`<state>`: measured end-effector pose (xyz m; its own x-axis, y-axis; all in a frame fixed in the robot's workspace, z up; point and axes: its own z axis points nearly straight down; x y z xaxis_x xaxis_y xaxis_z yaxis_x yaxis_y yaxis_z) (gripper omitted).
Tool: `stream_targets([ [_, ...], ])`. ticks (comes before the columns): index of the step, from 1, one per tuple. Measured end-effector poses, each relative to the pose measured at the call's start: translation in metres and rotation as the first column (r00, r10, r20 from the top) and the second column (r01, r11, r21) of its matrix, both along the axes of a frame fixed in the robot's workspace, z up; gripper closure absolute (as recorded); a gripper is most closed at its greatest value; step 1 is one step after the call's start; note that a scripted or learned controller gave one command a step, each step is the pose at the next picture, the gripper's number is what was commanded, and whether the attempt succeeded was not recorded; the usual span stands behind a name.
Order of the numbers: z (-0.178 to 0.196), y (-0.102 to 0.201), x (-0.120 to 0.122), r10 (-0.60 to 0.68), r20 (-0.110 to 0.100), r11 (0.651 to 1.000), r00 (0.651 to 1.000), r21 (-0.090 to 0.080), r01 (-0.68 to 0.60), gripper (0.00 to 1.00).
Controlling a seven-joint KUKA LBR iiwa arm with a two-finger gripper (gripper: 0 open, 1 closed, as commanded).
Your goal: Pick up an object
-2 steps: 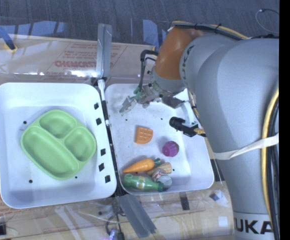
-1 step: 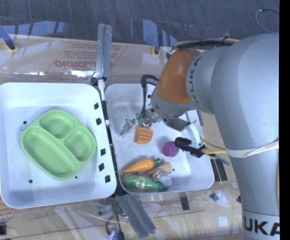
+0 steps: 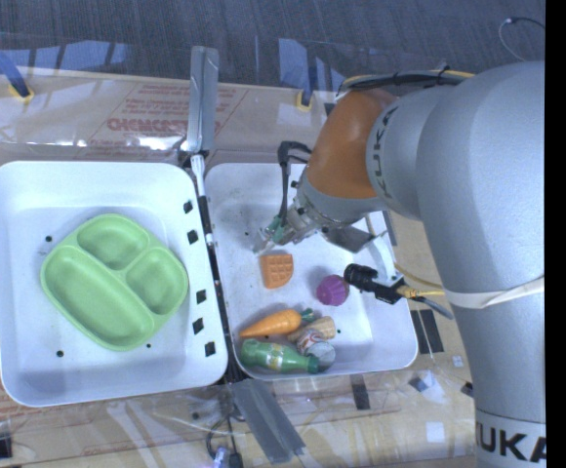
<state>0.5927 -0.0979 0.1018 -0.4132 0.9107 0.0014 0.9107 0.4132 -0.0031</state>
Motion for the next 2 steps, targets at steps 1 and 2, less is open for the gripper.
stream_targets([
  [1, 0.0, 0.0, 0.0, 0.0, 0.0, 1.0, 1.0, 0.0, 0.0, 0.0],
  [2, -0.01, 0.0, -0.052, 0.064, 0.001, 0.998, 0.998, 0.001, -0.064, 0.0],
])
